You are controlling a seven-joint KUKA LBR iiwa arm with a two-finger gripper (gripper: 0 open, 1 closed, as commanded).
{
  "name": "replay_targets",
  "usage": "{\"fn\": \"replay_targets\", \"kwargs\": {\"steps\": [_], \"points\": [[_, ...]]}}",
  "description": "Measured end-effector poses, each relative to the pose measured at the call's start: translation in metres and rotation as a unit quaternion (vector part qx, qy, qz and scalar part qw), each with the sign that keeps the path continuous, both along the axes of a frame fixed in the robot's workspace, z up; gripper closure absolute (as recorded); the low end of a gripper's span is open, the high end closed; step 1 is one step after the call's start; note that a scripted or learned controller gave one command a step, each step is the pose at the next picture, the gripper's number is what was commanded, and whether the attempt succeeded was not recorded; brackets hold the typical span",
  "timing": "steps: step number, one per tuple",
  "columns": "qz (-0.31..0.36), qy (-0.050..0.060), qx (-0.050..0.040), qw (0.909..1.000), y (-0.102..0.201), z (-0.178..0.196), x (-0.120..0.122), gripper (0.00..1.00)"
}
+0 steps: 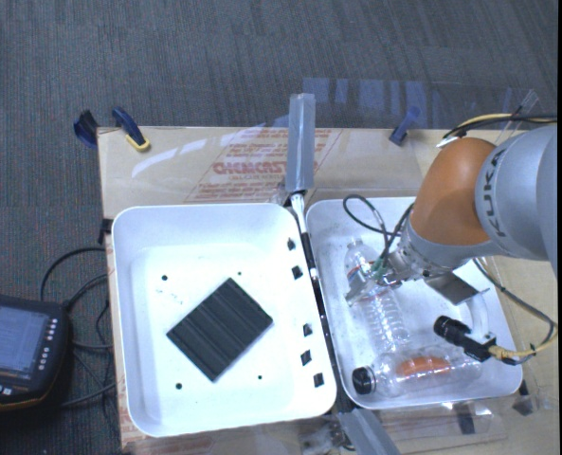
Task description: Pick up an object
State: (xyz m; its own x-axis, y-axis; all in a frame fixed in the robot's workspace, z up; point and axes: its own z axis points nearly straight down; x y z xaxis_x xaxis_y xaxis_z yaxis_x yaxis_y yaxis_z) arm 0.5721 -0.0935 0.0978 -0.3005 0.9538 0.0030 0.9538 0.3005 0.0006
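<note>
Sideways, "KUKA" on arm (494,197)

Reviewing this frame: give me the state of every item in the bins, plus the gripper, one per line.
Dark grey ribbed square pad: lying flat in the left white bin, turned diagonally.
Clear plastic bottle with black cap: on its side along the right white bin's near edge.
Second clear plastic bottle: lying down under the gripper.
Gripper: lowered into the right bin.

Glossy white plastic bins (134,254), ribbed matt black slab (220,328)
</note>
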Motion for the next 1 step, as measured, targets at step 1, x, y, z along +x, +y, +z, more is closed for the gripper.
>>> {"fn": "replay_targets", "kwargs": {"steps": [1], "points": [[0.061, 0.000, -0.0010, 0.9981, 0.0491, 0.0894, 0.0503, 1.00]]}}
